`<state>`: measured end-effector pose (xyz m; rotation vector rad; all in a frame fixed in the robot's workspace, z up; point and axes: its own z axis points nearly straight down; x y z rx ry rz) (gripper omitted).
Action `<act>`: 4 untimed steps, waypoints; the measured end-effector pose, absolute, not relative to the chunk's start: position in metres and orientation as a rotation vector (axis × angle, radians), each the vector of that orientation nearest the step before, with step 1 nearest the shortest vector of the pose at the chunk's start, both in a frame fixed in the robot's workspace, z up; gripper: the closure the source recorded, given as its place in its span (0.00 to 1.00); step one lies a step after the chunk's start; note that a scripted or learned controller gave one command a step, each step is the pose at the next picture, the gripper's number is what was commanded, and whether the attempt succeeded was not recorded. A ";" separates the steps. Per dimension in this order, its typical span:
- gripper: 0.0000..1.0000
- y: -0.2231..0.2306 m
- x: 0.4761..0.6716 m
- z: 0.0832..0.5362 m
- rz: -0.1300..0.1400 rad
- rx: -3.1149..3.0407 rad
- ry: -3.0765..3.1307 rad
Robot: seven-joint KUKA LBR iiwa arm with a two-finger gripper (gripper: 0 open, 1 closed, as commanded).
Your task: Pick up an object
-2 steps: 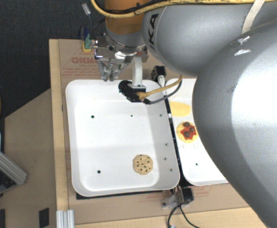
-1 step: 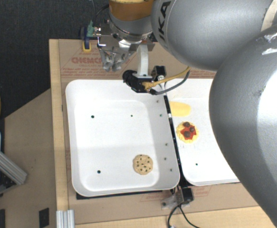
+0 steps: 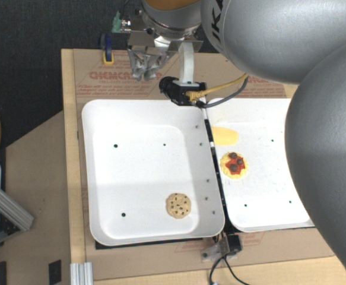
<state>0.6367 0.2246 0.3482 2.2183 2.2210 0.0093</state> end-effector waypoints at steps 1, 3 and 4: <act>1.00 0.224 0.635 0.374 0.008 2.219 2.221; 1.00 0.224 0.623 0.323 0.007 2.220 2.221; 1.00 0.224 0.621 0.362 0.008 2.219 2.221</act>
